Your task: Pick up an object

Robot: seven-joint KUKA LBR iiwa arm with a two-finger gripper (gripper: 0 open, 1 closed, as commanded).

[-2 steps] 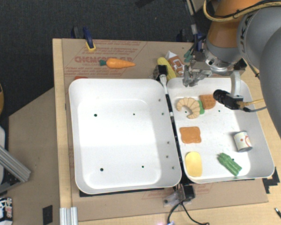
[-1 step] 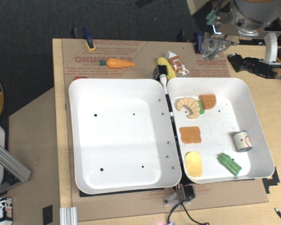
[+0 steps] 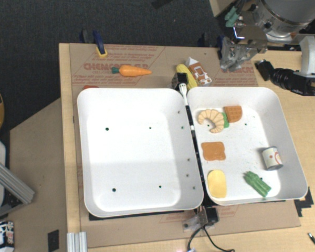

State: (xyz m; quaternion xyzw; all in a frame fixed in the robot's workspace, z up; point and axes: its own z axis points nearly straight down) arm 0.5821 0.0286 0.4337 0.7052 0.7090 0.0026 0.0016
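Objects in right bin [image 3: 283, 119]: flat yellow oval [image 3: 217, 184], ridged green piece [image 3: 257, 184].

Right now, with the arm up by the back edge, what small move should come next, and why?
Probably bring the end effector forward and down over the right bin. It hangs beyond the bin's far rim, above the cardboard, with nothing between its fingers. The nearest pickable pieces, the croissant and the orange block, lie just inside that rim.

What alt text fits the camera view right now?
The gripper hovers above the bench beyond the right bin, which holds toy foods and a small can. A toy carrot lies behind the left bin.
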